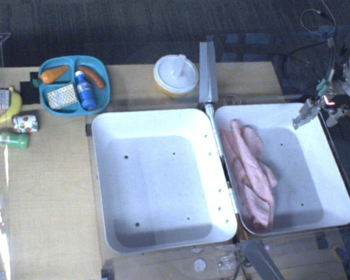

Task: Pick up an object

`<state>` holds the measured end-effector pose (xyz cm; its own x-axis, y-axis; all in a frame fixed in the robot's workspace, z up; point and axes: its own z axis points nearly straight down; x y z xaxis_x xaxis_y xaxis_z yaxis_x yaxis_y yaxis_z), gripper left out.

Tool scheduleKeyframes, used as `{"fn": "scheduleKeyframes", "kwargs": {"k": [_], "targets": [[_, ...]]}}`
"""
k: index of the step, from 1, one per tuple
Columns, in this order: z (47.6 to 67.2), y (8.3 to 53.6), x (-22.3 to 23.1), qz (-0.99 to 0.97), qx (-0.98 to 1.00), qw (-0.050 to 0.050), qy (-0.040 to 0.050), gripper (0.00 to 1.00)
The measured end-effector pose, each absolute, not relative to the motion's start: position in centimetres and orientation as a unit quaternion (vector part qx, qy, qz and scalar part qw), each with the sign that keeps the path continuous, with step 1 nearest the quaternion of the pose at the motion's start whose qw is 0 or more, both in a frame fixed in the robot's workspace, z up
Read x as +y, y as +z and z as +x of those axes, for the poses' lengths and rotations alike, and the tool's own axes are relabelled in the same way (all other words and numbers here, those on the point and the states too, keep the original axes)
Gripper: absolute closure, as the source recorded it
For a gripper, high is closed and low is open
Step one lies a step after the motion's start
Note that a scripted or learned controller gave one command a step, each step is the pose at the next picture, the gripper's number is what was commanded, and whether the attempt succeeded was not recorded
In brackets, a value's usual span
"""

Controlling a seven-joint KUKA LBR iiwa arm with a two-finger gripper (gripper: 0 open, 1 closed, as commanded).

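Pink cloth lies in right bin; claw above its far rim

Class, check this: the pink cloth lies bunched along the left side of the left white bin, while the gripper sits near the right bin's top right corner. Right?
Not quite. The camera view shows the pink cloth along the left side of the right bin, not the left bin. The gripper is placed as stated.
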<state>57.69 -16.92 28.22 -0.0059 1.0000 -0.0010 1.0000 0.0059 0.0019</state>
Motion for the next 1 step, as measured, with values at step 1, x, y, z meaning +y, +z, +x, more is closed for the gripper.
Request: {"fn": "scheduleKeyframes", "kwargs": {"k": [1], "targets": [[61.04, 17.21, -13.98, 0.692, 0.722, 0.000, 0.0003, 0.00]]}}
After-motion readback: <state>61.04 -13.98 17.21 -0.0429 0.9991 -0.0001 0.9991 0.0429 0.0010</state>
